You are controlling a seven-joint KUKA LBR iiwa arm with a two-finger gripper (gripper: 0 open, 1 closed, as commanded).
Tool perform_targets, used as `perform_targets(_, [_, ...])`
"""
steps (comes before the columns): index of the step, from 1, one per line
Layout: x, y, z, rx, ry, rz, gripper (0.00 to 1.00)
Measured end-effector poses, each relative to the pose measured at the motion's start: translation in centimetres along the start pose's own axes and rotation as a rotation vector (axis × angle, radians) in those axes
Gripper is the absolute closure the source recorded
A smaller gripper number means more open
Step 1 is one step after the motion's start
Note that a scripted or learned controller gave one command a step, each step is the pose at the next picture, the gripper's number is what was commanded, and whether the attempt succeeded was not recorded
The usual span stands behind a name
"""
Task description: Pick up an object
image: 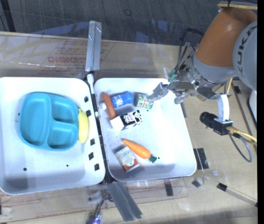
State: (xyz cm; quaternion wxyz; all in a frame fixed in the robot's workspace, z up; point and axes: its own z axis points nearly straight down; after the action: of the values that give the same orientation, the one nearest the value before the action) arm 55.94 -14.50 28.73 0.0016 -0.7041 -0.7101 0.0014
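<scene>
My gripper (161,90) hangs over the upper right part of the right bin (171,136), its tip just right of a small green-labelled can (144,101) lying on its side. No object can be seen in its grasp. Left of that can lie a blue can (122,99) and an orange-red sausage (107,104). Below them sit a black-and-white carton (132,118) and a white block (117,122). Lower down are an orange carrot (137,149) and a small printed packet (126,157).
The left bin (43,169) holds a blue divided tray (47,120) with a yellow banana (83,125) against its right side. A ridge with black clips (93,139) separates the bins. The arm's orange and grey body (220,41) stands to the right.
</scene>
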Motion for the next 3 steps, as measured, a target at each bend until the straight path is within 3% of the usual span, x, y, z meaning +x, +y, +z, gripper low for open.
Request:
perform_targets(1, [3.4,-3.1,11.0,0.002,0.000,-0.026,0.00])
perform_targets(2, [3.9,-6.4,19.7,-0.001,0.001,-0.108,0.00])
perform_targets(3, [3.8,-6.4,18.7,-0.001,0.000,-0.113,1.00])
